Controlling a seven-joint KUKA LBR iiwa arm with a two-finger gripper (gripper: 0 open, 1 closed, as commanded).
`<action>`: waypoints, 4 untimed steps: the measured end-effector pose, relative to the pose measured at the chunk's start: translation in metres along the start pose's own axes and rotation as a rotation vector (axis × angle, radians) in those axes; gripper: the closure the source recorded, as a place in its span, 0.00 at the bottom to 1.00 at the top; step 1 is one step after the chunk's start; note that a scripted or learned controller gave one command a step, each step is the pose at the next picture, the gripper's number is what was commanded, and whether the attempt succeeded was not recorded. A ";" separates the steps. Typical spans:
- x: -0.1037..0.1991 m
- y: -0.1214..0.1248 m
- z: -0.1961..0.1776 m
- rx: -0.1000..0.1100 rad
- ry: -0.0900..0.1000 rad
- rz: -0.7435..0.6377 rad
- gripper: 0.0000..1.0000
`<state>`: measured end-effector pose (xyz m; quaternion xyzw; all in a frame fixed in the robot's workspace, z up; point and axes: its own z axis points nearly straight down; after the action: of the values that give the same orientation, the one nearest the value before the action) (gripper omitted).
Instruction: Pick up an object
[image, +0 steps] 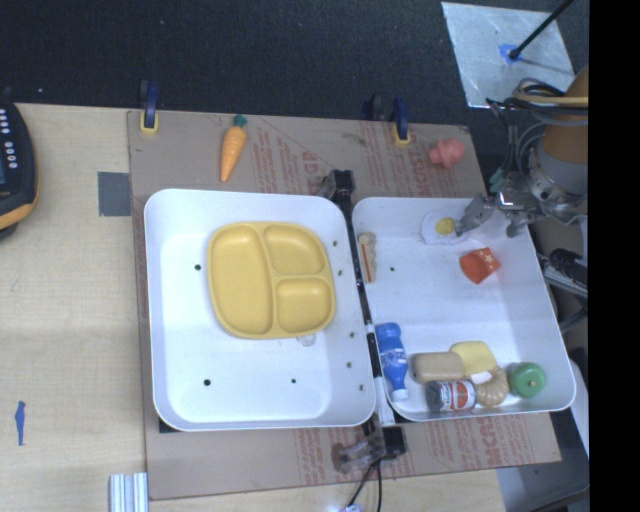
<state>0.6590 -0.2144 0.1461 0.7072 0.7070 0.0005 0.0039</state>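
Observation:
My gripper (492, 224) hangs over the far right corner of the right bin (520, 300), open, with nothing between its fingers. Its left fingertip (467, 224) is next to a small white and yellow fried-egg toy (437, 228). A red block (479, 264) lies just below the gripper. Along the bin's near edge lie a blue bottle (388, 356), a tan loaf (437, 365), a yellow piece (474, 354), a small can (452, 396) and a green round toy (527, 379). A wooden spoon (366, 255) rests by the bin's left wall.
The left bin (180, 330) holds a yellow divided plate (270, 278). On the brown board behind the bins lie a toy carrot (232, 148) and a pink toy (447, 152). A dark device (14, 165) sits at the far left.

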 end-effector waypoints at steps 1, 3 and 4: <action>0.170 -0.120 -0.050 0.014 0.013 -0.018 0.00; 0.121 -0.178 0.035 -0.009 -0.001 -0.003 0.00; 0.055 -0.112 -0.001 -0.002 -0.001 0.000 0.00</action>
<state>0.5467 -0.1597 0.1461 0.7070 0.7072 0.0009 0.0051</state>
